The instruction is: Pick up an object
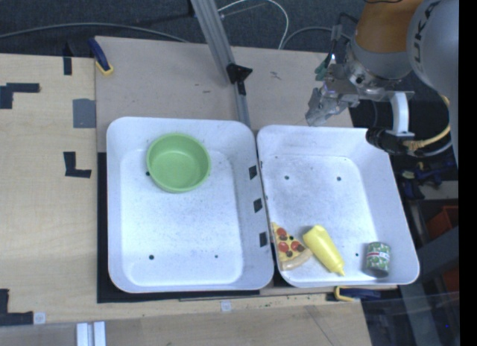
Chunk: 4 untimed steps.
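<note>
Nearest the lens, along the near wall of the right bin [387, 188], lie three candidates in a row: a pizza slice toy [288, 246] by the inner wall, a yellow squeeze bottle [324, 248] lying on its side just beside it and tilted toward the near corner, and a small dark can [377, 258] in the near right corner, apart from the bottle.

The tool [322, 109] hangs above the far rim of that bin, near its far left corner, well apart from all three things; whether it is spread or pressed together cannot be told from this angle, and nothing shows in it. The orange-banded wrist [395, 20] rises behind it to the right.

The step in hand looks like the approach: choosing a target and travelling to it. The bottle seems the soundest choice, since it has clear floor on its far side. The tool would do well to cross the bare middle of the bin, turn so its closing line runs across the bottle's narrow body rather than along it, and descend at the thick middle, not the tapering nozzle. The slice is flat and hugs the wall; the can sits tight in the corner, leaving little room.

Further out, the left bin [127, 210] bears a green bowl [178, 162] on the tabletop [45, 188].
</note>
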Each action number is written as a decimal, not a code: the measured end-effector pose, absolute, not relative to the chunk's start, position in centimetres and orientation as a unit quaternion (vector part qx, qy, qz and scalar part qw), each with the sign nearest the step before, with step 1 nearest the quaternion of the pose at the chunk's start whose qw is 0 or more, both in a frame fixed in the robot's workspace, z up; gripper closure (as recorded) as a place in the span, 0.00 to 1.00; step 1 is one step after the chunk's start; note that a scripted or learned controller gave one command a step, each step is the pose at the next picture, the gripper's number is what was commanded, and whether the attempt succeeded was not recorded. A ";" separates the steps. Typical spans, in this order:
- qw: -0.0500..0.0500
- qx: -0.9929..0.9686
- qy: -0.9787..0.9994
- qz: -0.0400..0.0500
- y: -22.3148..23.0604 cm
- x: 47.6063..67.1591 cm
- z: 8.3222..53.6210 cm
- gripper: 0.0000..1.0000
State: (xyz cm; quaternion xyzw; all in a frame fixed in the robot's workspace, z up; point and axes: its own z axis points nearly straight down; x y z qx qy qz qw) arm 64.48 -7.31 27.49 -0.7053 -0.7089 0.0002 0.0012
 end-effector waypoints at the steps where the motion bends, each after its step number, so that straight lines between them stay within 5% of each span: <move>1: 0.001 -0.706 -0.709 0.001 -3.9 61.9 26.7 1.00; 4: 0.002 -0.705 -0.710 0.001 9.3 53.5 24.3 1.00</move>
